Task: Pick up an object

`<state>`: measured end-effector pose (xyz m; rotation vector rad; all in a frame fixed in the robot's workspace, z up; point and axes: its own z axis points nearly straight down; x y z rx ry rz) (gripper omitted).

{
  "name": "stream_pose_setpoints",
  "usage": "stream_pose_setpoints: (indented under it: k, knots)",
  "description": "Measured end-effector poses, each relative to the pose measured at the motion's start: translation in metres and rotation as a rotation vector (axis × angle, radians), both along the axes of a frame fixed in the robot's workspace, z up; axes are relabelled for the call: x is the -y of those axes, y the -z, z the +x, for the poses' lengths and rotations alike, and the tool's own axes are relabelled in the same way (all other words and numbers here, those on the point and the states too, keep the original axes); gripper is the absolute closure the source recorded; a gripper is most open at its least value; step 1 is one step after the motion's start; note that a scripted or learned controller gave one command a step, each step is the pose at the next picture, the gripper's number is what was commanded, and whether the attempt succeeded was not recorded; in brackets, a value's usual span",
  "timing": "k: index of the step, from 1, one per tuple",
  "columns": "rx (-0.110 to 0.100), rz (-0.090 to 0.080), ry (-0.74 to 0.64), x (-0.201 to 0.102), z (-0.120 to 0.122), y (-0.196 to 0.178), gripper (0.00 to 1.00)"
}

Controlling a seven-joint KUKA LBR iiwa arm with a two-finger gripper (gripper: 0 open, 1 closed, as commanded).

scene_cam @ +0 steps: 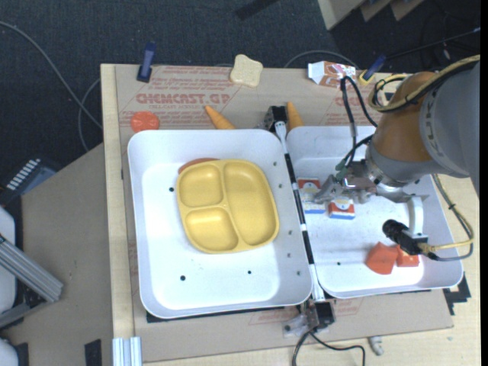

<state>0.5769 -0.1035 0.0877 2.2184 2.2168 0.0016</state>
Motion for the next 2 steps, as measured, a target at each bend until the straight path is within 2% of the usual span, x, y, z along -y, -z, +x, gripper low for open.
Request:
stream_pose_setpoints:
  k: [1,2]
  knots:
    - [0.003,0.000,0.000,-0.001,0.001,-0.010,1.00]
    - [-0.003,0.004,-0.002,-0.094,0.002,-0.097,1.00]
